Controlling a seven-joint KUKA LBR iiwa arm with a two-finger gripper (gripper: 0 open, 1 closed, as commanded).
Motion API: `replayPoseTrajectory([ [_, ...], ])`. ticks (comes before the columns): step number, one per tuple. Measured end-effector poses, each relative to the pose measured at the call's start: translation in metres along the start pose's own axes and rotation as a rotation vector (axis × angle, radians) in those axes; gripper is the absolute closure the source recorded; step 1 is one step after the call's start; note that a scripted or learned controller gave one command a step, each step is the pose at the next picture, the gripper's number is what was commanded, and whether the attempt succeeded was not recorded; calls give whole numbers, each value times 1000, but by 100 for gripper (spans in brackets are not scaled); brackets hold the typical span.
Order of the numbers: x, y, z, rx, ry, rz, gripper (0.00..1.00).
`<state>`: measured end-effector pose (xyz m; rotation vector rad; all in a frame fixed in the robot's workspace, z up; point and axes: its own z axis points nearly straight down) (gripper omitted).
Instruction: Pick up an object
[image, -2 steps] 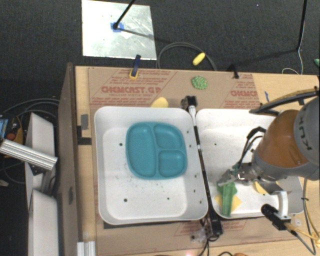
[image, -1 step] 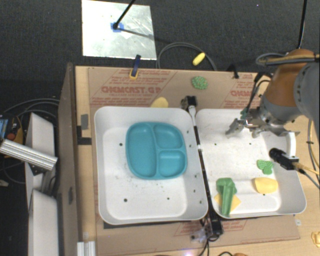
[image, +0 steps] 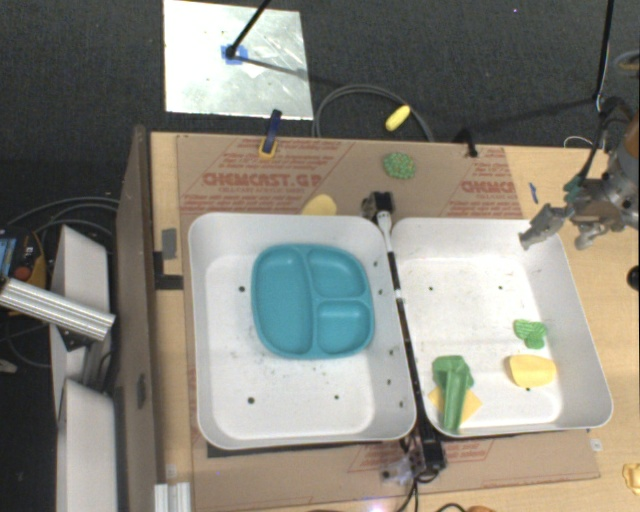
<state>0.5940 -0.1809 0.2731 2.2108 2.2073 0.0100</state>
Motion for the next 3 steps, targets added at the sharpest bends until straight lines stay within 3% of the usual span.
replayPoseTrajectory([
  [1,-18,-79,82,26,10,3,0],
  [2,-23,-65,189,7,0,-3,0],
  [3,-24,-62,172,-1,-2,-3,100],
])
